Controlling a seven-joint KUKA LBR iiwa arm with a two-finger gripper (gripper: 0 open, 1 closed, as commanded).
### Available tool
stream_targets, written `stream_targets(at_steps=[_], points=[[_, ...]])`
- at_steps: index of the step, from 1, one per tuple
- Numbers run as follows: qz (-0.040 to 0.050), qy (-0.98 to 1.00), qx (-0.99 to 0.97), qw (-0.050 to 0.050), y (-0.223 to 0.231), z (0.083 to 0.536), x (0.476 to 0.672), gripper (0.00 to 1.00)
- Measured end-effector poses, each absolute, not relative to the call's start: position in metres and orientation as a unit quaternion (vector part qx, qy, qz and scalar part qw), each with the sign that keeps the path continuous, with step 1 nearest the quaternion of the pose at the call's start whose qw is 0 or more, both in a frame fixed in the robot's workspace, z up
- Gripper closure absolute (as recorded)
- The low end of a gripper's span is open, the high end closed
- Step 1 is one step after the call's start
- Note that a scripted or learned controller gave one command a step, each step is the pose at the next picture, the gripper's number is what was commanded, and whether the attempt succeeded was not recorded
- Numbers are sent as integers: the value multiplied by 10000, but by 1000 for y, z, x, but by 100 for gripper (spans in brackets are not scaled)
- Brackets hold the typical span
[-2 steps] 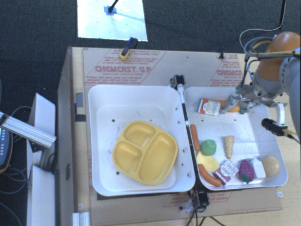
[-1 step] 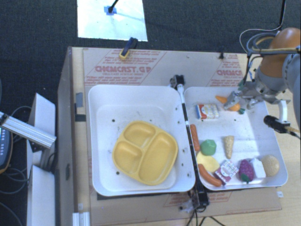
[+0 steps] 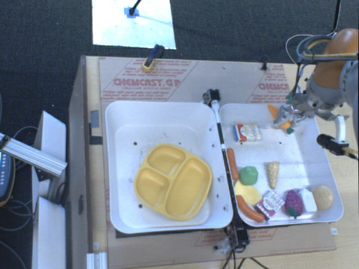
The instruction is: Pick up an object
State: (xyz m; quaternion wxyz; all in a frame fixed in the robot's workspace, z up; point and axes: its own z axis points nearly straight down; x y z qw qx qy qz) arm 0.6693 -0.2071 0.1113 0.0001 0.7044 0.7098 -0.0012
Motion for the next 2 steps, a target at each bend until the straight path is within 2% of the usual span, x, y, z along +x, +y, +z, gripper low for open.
stream_targets(at_steps=[2], points=[[15,7087,7055,12,-99,208,633,100]])
